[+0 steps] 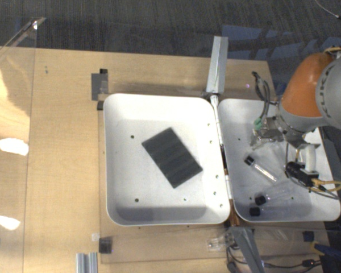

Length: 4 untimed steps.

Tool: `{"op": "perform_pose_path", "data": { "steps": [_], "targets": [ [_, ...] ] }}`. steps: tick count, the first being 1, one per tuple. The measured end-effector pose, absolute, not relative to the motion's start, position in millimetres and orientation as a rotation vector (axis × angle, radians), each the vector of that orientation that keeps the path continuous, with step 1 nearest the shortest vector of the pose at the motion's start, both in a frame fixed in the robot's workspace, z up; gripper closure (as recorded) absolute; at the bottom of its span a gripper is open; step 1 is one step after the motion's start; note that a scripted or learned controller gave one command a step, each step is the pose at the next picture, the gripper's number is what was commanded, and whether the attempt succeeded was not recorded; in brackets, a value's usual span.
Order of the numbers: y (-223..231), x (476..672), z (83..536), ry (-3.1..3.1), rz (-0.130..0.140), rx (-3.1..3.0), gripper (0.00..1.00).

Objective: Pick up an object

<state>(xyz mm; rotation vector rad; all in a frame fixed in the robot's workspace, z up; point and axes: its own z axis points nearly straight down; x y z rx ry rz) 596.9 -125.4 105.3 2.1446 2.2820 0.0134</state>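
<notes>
Left bin [122, 201]: holds one dark slab [172, 157], flat on the floor near the middle, clear of every wall.
Slab axis: long axis runs upper left to lower right, skewed to the bin walls.
Right bin [238, 121]: holds the small parts and the gripper.
Gripper [265, 134]: low over the upper part of the right bin, nothing seen in its hold.
Gripper state: cannot tell whether apart or together from this angle.
Likely target (judgement): slim rod [261, 169], lying just below the gripper and apart from it.
Rod axis: upper left to lower right, with the black end at the upper left and the pale shaft trailing lower right.
Other parts: two small black pieces [260, 199] near the front wall, close together.
Progress: no pick made; everything lies on the bin floors. Approach looks underway. Descent, closing and lift remain.
</notes>
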Motion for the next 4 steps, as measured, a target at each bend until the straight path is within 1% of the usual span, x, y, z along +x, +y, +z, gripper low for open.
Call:
{"op": "perform_pose_path", "data": {
  "steps": [1, 2, 3, 4],
  "targets": [
    [-140.1, 629.5, 150.1, 2.455, 0.005, 1.95, 1.0],
    [-106.1, 635.9, 113.3, 2.488, 0.005, 1.911, 1.0],
    [-88.1, 643.3, 90.2, 2.363, 0.01, 2.056, 1.0],
    [-108.1, 670.6, 341.9, 2.53, 0.009, 1.842, 1.0]
  ]
}}
